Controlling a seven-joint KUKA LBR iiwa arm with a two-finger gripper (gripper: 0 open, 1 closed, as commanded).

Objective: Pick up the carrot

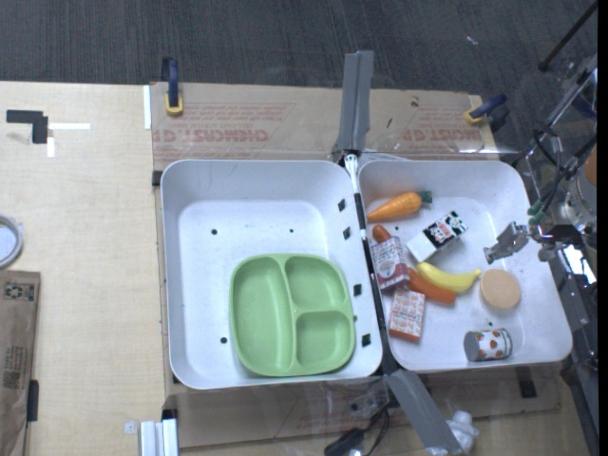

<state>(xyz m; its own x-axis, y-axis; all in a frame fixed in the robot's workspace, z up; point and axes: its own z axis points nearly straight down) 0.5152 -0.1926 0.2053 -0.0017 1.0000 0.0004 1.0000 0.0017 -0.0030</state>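
Closest to the lens, at the bottom of the view, a grey strut [423, 416] slants off the near corner where the two bins meet. Over at the right edge, the gripper [506, 243] hangs above the right bin [513, 345], its metal fingertips pointing left and standing slightly apart with nothing between them; behind it the arm is mostly cut off by the frame, so its pose beyond the wrist cannot be made out. Just below the fingertips lies a round tan disc [501, 290], and nearer the front wall a small can with red spots [488, 344]. To the left of the disc rests a banana [448, 277], overlapping an orange-red piece beneath it, with two red printed packets [398, 288] beside the divider. A black-and-white carton [444, 231] sits mid-bin, well apart from the gripper. The carrot [396, 205] lies beyond it near the far left corner of the same bin, green top pointing right. In the left bin [190, 255] sits a green divided plate [293, 313].
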